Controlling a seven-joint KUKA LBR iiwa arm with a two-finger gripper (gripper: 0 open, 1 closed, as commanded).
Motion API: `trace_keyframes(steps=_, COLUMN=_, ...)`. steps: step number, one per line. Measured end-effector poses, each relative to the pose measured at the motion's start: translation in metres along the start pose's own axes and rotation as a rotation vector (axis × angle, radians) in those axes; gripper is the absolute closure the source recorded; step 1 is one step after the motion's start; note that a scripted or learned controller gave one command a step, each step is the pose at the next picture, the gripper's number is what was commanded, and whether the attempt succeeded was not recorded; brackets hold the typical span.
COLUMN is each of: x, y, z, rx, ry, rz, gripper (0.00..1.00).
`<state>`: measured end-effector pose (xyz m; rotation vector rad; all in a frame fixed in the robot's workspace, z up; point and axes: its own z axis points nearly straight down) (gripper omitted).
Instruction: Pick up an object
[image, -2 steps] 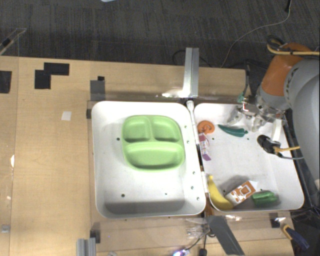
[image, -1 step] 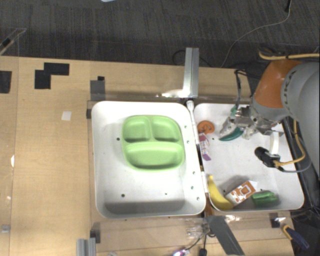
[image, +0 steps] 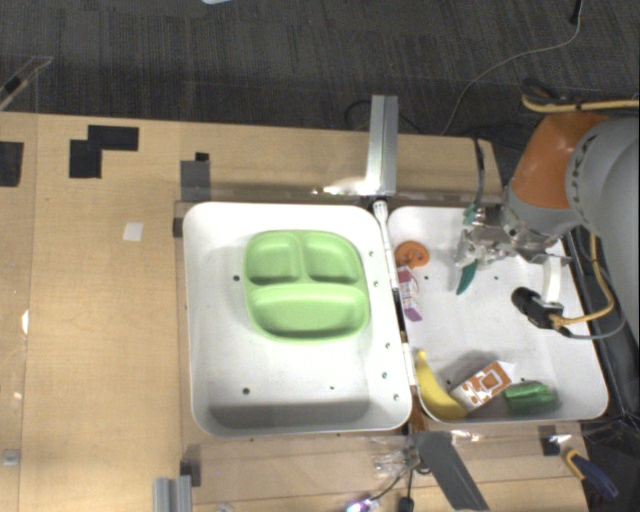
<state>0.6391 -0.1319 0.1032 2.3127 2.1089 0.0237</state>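
Camera view | end effector (image: 470, 265) grip state unclear | one green tray (image: 303, 283) | one banana (image: 435, 388) | two bins (image: 290, 415)

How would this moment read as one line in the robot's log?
gripper: open, holding nothing, above right bin | banana, orange disc: untouched | green tray: left bin

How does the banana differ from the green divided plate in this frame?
The banana is yellow; the plate is pale green. The banana lies in the right bin, against its near left corner; the plate sits around the middle of the left bin. The banana is a narrow curved shape, and the plate is broad, with three compartments. The banana is much smaller. Both lie apart from the gripper.
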Motion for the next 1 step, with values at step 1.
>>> trace_keyframes(steps=1, x=0.1105, y=0.0226, z=-0.0831, rx=0.012, ry=-0.002, rz=-0.017, gripper=1.0)
